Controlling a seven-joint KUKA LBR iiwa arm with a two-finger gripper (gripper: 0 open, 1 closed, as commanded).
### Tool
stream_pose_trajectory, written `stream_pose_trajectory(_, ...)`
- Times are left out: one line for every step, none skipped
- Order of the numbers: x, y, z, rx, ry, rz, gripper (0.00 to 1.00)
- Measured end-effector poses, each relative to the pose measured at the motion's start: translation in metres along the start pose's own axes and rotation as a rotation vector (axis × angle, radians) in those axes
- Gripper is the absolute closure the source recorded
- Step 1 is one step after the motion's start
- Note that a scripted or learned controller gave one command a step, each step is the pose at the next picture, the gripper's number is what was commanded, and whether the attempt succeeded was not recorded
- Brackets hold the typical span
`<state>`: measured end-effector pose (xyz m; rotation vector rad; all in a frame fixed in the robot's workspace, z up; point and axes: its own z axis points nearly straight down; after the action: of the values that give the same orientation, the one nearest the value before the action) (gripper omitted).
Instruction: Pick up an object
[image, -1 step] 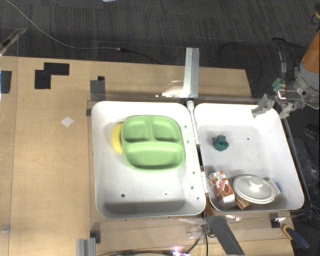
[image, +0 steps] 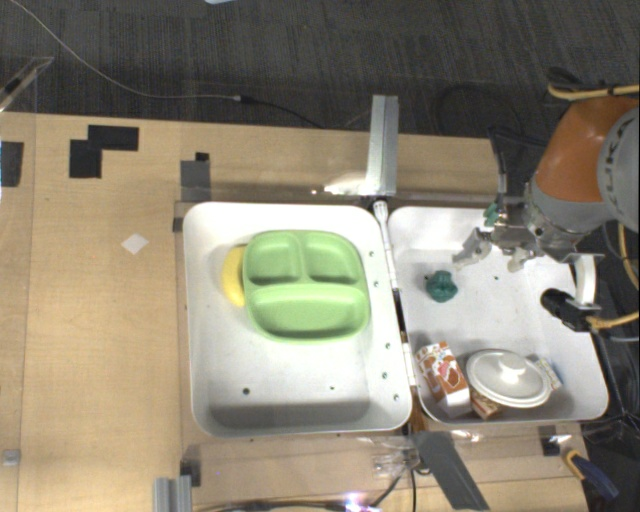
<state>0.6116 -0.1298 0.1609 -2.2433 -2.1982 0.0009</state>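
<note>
Your likely target, the small teal rubbery lump (image: 441, 287), sits loose near the middle of the right white plastic bin (image: 590, 395), w/ bare floor round it, so prob. easiest to reach. The two-finger gripper (image: 493, 247) hangs just above-right of it, fingers spread, nothing between them. Lump is off to one side, not under.

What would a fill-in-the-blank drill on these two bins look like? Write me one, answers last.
1. The green divided tray lies in the ____ bin.
2. A ____ object peeks out from under the tray's left edge.
3. The small teal object lies in the right bin, near the ____.
4. The white lidded pot sits beside a ____ carton.

Answers: left; yellow; gripper; red-and-white
</note>
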Motion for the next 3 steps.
stream_pose_trajectory(0.032,0.014,0.07,-0.003,0.0,0.047,0.0)
stream_pose_trajectory(0.038,0.046,0.075,-0.005,-0.001,-0.241,0.0)
stream_pose_trajectory(0.038,0.048,0.061,-0.011,-0.003,-0.243,1.0)
